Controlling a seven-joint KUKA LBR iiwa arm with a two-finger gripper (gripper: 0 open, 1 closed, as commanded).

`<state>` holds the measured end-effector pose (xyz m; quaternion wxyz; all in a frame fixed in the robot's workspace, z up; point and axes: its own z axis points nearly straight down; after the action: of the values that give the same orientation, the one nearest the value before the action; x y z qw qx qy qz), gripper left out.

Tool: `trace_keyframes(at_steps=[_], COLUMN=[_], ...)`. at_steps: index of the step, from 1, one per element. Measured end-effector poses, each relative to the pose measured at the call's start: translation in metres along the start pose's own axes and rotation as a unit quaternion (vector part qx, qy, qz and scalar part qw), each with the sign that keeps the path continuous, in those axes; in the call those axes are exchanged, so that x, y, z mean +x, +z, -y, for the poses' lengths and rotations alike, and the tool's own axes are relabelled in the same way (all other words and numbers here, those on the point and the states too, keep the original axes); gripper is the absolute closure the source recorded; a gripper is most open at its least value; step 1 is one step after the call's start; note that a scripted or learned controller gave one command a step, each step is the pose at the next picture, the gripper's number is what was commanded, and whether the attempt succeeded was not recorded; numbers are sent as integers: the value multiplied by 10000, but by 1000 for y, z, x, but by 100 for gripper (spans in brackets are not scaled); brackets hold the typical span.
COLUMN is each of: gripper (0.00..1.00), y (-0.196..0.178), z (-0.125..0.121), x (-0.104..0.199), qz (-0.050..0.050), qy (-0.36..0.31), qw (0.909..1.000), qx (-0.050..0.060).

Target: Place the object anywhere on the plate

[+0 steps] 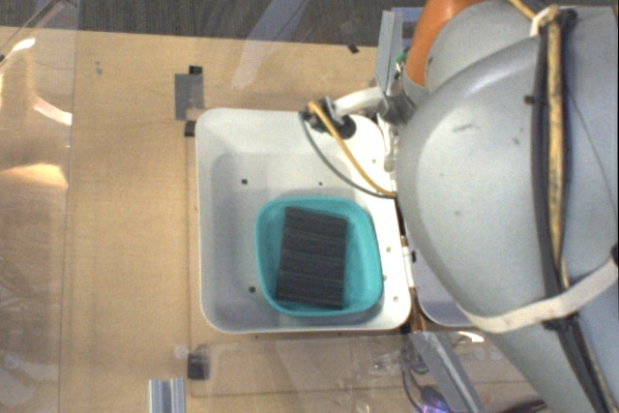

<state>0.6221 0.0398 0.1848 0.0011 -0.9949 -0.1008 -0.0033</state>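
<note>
**Dark block on the teal plate, arm over the right**

Seen inside the white bin (222,208): a teal plate (366,256), square with rounded corners, toward the bin's near edge. Lying flat on the plate, about centred and slightly tilted: a dark ribbed block (312,256). Looming right of the bin and covering its right rim: the grey arm (493,169), orange band at top. Trailing over the bin's far right corner: cables (334,135). Pincer state: cannot tell. Under the bin: the wooden desk (116,208).

object (312,256) on plate (365,251) | plate in bin (224,208) | arm (503,179) right of bin, overhanging it
</note>
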Motion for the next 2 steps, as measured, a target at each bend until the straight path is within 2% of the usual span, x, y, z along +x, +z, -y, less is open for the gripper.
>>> trace_keyframes(at_steps=[1, 2], gripper=[100, 100], y=[-157, -233], z=[98, 65], x=[41, -32], qz=[-45, -46], qy=[-795, -487], qw=[9968, 9988], qx=[-19, -32])
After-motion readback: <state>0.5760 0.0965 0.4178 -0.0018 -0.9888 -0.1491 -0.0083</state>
